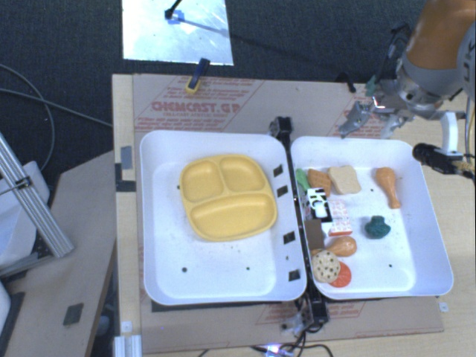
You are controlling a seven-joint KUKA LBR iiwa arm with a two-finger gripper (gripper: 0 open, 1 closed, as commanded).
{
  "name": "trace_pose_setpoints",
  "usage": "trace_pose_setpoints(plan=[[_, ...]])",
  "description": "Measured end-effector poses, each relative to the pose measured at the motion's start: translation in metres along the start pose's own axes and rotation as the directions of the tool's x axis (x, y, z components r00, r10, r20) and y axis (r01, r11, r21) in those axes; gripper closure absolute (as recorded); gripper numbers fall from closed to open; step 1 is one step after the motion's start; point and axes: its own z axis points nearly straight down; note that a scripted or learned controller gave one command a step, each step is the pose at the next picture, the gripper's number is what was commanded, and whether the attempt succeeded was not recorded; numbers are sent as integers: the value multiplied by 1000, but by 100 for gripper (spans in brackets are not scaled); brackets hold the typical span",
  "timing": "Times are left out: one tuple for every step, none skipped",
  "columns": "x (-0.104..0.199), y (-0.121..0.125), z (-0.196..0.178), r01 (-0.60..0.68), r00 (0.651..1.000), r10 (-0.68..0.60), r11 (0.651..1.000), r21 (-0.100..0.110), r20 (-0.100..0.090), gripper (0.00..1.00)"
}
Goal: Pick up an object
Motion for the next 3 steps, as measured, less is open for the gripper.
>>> trace_pose_setpoints(plan=[[-42,-45,148,-7,1000,7,1000,12,-1,0],[-73,-85,183,-8,1000,8,1000,-8,-2,0],[-7,-139,152,4,1000,-4,1000,3,-4,0]])
